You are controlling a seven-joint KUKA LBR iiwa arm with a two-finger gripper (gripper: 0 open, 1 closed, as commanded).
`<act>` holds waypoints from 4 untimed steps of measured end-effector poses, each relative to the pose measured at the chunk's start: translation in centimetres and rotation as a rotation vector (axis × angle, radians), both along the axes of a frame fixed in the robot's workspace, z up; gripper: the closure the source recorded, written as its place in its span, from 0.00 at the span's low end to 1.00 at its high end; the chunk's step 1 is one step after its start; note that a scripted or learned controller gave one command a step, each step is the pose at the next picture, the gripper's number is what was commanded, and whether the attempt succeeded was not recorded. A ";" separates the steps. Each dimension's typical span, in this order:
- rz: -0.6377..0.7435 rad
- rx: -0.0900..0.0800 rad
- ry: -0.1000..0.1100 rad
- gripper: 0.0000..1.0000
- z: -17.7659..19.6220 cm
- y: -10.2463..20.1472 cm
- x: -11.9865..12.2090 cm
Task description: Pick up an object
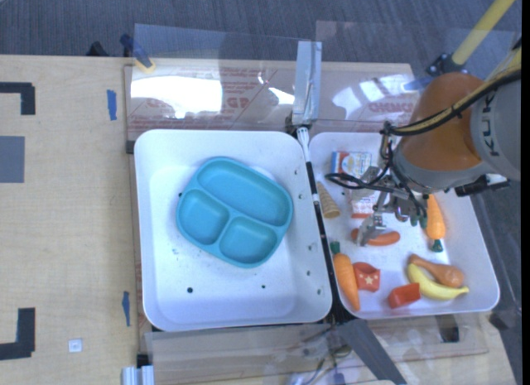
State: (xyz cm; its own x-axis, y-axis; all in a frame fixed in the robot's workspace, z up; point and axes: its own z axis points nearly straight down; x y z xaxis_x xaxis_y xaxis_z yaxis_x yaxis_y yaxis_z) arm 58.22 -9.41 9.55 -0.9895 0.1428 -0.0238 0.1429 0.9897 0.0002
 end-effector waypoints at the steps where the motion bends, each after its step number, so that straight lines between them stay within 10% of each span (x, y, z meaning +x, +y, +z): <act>1: -0.041 -0.001 -0.019 0.00 0.3 -0.3 -4.6; 2: -0.214 0.006 0.001 0.00 0.0 0.1 -0.8; 3: -0.270 0.005 -0.007 0.00 0.1 -4.8 -3.0; 4: -0.375 0.004 -0.010 0.00 0.2 -1.4 -2.7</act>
